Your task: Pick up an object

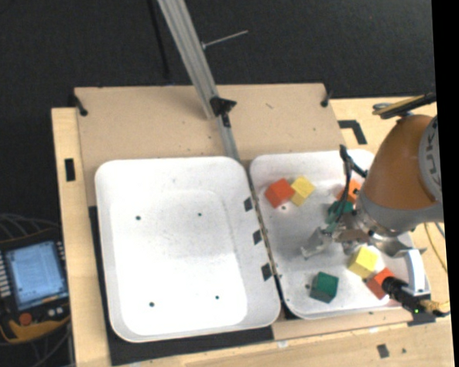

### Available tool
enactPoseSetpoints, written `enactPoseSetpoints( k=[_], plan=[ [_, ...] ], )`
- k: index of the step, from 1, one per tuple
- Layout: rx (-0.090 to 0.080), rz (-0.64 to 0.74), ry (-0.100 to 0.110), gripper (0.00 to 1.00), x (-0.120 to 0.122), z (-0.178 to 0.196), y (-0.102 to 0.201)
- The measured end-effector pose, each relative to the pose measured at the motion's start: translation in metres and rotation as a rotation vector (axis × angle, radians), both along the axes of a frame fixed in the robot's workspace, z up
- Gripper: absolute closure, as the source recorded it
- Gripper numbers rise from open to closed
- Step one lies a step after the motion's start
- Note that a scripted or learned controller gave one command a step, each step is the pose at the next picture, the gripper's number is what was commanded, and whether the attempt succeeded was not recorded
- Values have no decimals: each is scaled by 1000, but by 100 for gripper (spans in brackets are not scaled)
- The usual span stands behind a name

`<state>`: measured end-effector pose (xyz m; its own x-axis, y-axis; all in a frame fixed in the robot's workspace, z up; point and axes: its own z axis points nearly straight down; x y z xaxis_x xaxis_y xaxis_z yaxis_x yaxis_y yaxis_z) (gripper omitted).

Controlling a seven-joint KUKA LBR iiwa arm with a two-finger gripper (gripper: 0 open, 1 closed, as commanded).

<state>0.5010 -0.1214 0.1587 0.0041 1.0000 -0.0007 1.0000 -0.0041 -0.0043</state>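
1. Grey and orange, the arm [403, 172] comes in from the right and bends down over the right bin [299, 306], its bulky orange-banded wrist covering that bin's right side.
2. At its tip the claw [320, 241] points left and down toward the bin floor, a thin metallic shape near the middle of the bin; whether it is wide, narrow or gripping anything cannot be told.
3. Small blocky objects lie in the right bin: an orange-red cube [278, 192] touching a yellow cube [302, 189] near the upper left, and a dark green block [324, 286] alone near the lower edge.
4. A second yellow block [364, 262] sits just beside the wrist, with an orange piece [375, 282] at its lower right.
5. Something green and stringy [340, 209] lies just above the claw, partly hidden by the arm.
6. Both bins are smooth, shallow white plastic with rounded corners; the left bin [179, 244] shows a faintly speckled floor.
7. Pale wooden board forms the bench [156, 121] beneath them.
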Motion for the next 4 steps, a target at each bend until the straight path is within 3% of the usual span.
enactPoseSetpoints(
  k=[1, 2, 3, 4],
  plan=[
    [-1, 2, -3, 0, 2, -61, 4],
    [3, 1, -6, 0, 3, -60, 4],
    [4, -5, -10, 100, 4, -50, 3],
    [0, 8, -11, 100, 15, -2, 4]
  ],
)
